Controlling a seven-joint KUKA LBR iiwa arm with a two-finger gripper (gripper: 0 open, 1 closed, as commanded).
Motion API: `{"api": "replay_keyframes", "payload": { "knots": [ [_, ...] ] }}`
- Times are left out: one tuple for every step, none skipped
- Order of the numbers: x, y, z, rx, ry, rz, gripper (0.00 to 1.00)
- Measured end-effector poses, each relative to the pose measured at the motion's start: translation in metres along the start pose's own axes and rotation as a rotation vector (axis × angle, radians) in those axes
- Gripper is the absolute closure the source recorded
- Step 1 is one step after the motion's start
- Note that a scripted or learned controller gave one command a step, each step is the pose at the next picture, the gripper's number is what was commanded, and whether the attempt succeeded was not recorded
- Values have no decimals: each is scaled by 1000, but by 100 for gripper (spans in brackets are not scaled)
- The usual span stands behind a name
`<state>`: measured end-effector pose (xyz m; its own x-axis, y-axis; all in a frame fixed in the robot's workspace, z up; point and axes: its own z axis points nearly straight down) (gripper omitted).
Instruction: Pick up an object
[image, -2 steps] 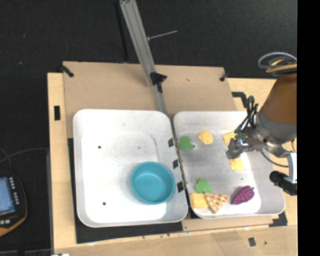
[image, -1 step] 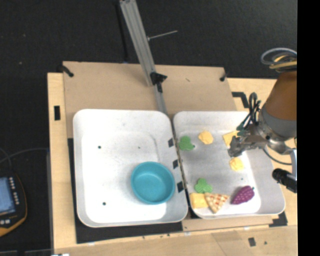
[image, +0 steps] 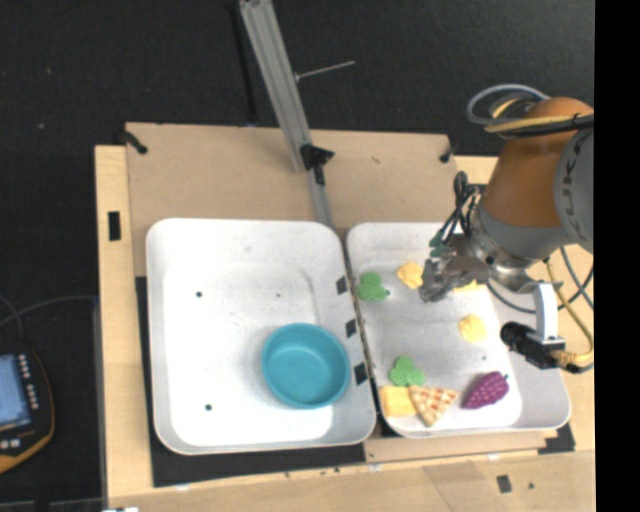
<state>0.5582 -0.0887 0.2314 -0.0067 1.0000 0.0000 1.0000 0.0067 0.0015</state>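
While the gripper (image: 437, 283) hangs low in the right bin (image: 520, 420), just beside a yellow piece (image: 410, 273), I cannot tell how its fingers stand; it could push that piece away or close on nothing, because the toys are small and flat. By count: two bins; one blue bowl (image: 304, 365) in the left bin (image: 200, 260); seven toy foods in the right bin, among them purple grapes (image: 486, 389) and a pizza slice (image: 434, 403).
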Motion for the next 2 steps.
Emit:
{"api": "replay_keyframes", "payload": {
  "knots": [
    [37,28,-8,-2,1,0,100],
    [77,52,-17,-2,1,0,100]
  ]
}}
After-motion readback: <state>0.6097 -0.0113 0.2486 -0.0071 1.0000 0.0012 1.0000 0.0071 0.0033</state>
